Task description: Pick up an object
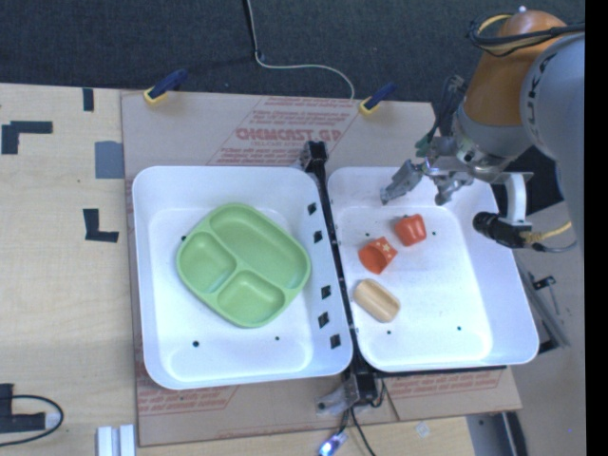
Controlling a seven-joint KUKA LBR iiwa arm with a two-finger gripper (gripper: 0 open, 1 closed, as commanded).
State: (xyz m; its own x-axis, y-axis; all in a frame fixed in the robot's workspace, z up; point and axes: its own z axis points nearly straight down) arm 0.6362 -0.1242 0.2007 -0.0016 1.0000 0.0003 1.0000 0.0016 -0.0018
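Over the right bin (494,345), the gripper (425,187) was seen spread and empty; the orange pepper (410,229) (small, rounded) could easily be nudged aside if approached off-centre.

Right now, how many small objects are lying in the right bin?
3: an orange-red piece nearest the gripper, a second orange-red piece just left of it, and a tan bun-shaped piece nearer the front.

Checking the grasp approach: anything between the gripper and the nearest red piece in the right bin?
No. In the camera view, bare white bin floor separates the open gripper from the red piece just below it.
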